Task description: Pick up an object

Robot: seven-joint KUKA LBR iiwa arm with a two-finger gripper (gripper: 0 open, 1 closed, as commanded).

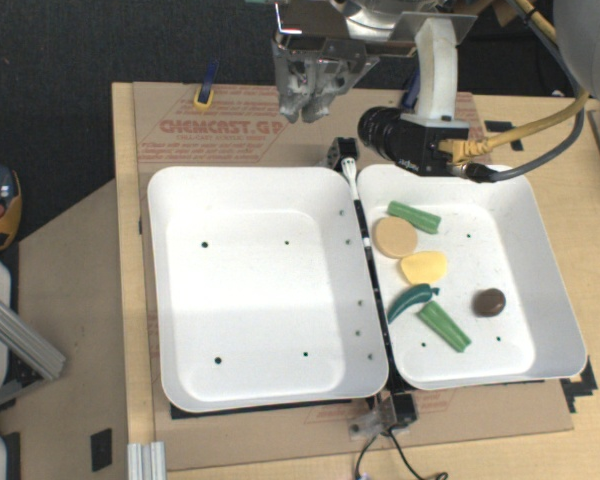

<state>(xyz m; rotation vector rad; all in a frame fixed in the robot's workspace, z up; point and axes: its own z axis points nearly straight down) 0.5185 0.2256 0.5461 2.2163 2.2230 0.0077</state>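
Camera view had the hand [305,98] up at approx 12 o'clock, over the brown board [230,128] just beyond the far rim of the left bin [180,268], not over either bin. Nothing sat between its fingers; whether they were apart or together couldn't be told from this angle.

All objs lay in the right bin [540,258], well apart from the hand. Going by the right bin's own clock face:
- green piece [414,217] at approx 11 o'clock, lying at a slant.
- tan disc [395,238] just below it, touching or nearly so, w/ the green piece's end at its upper edge.
- yellow piece [424,266] near the bin's centre-left, just beside the tan disc at the disc's 5 o'clock.
- dark teal curved piece [411,300] at approx 8 o'clock, close to the divider btwn the bins.
- 2nd green piece [444,326] at approx 6 o'clock, its upper end next to the teal one; can't tell if they touched.
- dark brown round obj [490,303] at approx 4 o'clock, apart from the rest.

Both bins sat side by side on the board on the tabletop [90,258], rims touching along the middle.
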